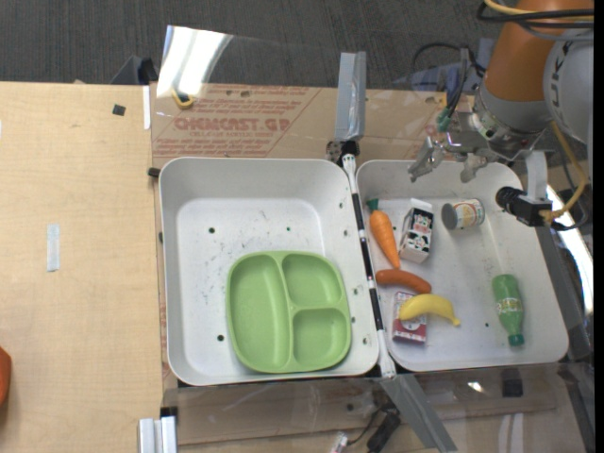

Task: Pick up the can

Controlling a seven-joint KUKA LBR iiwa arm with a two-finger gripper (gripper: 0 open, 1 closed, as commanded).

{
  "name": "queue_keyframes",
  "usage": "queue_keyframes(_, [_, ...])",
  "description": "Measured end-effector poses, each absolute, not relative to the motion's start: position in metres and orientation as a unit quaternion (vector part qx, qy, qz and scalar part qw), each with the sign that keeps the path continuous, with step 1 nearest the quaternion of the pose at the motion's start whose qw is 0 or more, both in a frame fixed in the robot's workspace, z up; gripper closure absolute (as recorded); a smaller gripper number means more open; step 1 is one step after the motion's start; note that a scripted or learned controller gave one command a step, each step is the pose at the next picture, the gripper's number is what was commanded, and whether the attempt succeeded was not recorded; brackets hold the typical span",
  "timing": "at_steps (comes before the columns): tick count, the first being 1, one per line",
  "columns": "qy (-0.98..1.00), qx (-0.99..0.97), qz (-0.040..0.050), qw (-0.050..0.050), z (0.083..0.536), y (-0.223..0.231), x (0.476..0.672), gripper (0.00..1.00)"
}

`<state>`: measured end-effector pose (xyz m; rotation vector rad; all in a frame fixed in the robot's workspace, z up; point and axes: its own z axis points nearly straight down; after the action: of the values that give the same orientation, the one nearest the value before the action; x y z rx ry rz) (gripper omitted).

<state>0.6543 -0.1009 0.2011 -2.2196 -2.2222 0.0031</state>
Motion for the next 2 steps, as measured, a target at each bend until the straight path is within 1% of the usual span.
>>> queue_keyframes(1, [-0.698,-0.716,-0.0079,-0.014,0.12,-0.156,0.64,0.0])
queue_keyframes(2, [-0.698,-0.716,-0.0004,-0.002,0.093,-0.204,0.645,0.0])
